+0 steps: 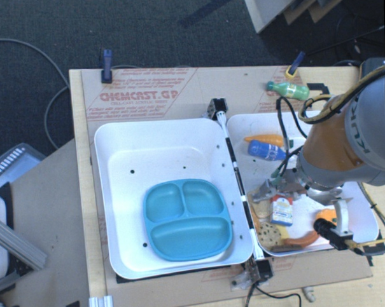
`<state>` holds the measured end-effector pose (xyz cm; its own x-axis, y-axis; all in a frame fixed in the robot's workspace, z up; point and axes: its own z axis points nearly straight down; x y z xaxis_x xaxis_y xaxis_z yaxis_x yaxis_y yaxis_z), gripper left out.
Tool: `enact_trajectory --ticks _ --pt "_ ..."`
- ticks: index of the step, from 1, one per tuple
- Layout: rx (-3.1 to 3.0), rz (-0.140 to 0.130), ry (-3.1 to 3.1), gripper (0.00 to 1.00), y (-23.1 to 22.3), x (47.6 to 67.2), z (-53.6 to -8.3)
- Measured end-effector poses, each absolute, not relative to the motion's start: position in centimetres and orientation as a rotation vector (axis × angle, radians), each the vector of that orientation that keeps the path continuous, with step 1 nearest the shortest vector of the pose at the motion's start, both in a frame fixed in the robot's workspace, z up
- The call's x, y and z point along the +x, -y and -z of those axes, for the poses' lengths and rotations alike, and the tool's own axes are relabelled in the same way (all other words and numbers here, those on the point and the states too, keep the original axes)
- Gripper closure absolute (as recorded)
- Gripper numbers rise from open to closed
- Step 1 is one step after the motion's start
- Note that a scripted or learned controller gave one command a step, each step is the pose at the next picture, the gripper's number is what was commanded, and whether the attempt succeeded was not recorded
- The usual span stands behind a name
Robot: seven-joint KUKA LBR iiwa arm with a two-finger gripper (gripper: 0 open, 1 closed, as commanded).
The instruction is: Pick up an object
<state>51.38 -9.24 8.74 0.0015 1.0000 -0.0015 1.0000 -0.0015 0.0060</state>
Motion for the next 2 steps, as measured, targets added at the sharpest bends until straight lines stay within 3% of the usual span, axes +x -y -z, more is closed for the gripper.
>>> enact_trajectory --ticks 1,2 --pt "2.218 -0.007 -2.219 1.00 9.1 51.4 -9.7" --pt "2.220 -0.002 -2.223 1.00 2.0 53.6 -18.5"
